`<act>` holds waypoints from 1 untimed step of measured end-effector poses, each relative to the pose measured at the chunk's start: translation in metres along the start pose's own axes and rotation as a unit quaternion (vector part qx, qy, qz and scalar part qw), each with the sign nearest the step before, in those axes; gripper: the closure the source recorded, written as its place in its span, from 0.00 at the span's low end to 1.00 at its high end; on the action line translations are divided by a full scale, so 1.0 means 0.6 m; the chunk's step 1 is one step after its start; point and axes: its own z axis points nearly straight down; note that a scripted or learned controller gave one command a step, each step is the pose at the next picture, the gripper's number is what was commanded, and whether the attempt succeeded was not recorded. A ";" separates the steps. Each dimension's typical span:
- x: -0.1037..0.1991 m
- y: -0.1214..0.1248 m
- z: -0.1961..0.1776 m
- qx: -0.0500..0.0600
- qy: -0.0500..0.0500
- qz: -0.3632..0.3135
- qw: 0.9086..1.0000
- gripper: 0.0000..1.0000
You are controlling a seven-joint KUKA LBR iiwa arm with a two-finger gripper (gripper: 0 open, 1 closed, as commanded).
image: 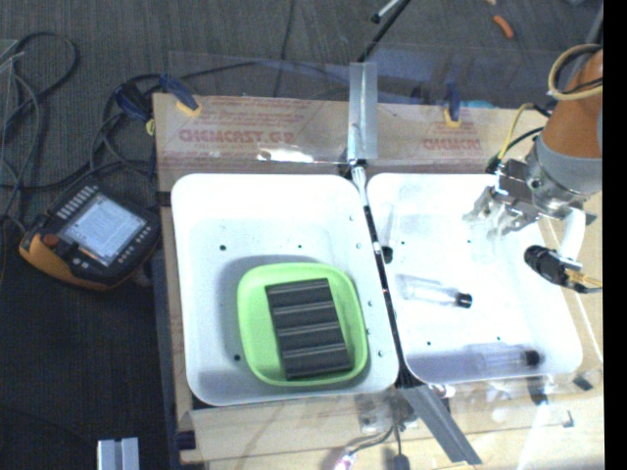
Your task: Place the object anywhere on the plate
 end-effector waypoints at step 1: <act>0.000 0.000 0.000 0.000 0.000 0.000 1.000 0.00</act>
